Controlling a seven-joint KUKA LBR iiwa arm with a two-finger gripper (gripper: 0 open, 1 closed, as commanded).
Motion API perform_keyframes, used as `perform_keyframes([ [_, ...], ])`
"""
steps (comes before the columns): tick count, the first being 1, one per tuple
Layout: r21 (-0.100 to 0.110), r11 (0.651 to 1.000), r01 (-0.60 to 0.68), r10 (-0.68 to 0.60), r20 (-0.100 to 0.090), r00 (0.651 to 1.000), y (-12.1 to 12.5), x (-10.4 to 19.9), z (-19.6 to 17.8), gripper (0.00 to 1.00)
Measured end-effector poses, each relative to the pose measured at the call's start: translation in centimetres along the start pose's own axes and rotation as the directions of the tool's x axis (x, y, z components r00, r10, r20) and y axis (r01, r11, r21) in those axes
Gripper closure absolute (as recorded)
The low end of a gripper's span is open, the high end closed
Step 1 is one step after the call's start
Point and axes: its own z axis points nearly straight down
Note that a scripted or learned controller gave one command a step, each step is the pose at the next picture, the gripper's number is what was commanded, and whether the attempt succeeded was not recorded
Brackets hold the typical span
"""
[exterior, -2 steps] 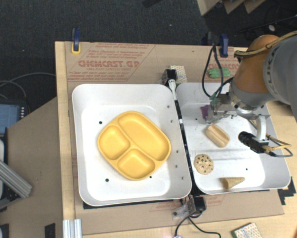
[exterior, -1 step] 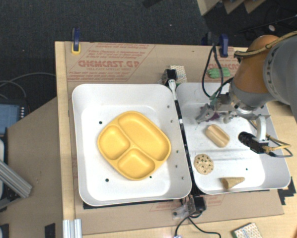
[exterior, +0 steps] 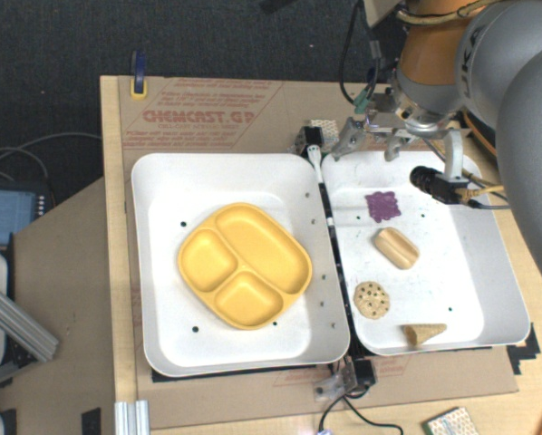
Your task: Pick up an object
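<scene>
Yellow tray [exterior: 244, 265], purple lump [exterior: 382, 206], speckled cookie [exterior: 372, 300]

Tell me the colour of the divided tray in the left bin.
Yellow: the divided tray shows plainly in the camera view.

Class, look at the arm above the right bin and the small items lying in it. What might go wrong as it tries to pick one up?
1. The purple piece looks flat, so the fingers may slide over it.
2. The cookie and the wedge lie close to the right bin's front rim, which could block a finger.
3. The bread roll is rounded and might squirt out when squeezed.
</scene>
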Motion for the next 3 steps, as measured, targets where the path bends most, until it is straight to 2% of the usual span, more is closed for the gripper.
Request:
perform_keyframes([
  [1, 0.019, 1.000, -0.016, 0.016, 0.003, 1.000, -6.7, -8.4, -2.2, 0.00],
  [2, 0.003, 1.000, -0.020, 0.020, 0.010, 1.000, -14.8, -16.7, -15.0, 0.00],
  [3, 0.030, 0.999, -0.013, 0.014, -0.003, 1.000, -18.3, -18.1, -1.1, 0.00],
])
